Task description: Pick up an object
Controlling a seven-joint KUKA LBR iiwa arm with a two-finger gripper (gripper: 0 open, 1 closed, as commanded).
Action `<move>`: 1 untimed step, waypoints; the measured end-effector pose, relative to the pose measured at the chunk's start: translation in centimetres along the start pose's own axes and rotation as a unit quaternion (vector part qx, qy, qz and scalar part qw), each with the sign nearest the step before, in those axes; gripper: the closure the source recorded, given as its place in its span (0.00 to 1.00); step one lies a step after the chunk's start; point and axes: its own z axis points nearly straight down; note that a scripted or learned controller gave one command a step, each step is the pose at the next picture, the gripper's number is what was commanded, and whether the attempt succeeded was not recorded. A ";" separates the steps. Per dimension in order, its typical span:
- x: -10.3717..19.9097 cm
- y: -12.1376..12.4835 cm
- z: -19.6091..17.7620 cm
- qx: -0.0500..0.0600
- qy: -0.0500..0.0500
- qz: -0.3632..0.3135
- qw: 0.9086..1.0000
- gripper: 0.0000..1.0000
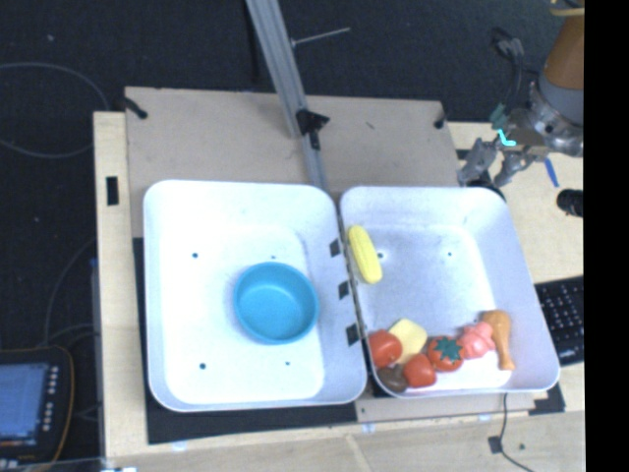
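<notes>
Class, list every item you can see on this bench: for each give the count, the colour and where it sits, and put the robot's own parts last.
Bins: 2, white, side by side on the bench.
Bowl: 1, blue, in the left bin.
Corn cob: 1, yellow, right bin, by its left wall.
Toy foods: a small pile, red, yellow, pink and orange, along the right bin's near edge; exact count unclear.
Keyboard: 1, black, right of the bins.
Metal pole: 1, grey, slanting above the bins.
Arm: 1, grey with orange band, top right.
Gripper: 1, above the right bin's far corner.
</notes>
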 end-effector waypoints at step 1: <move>0.0 0.1 -0.5 -0.005 -0.001 0.000 1.000 0.00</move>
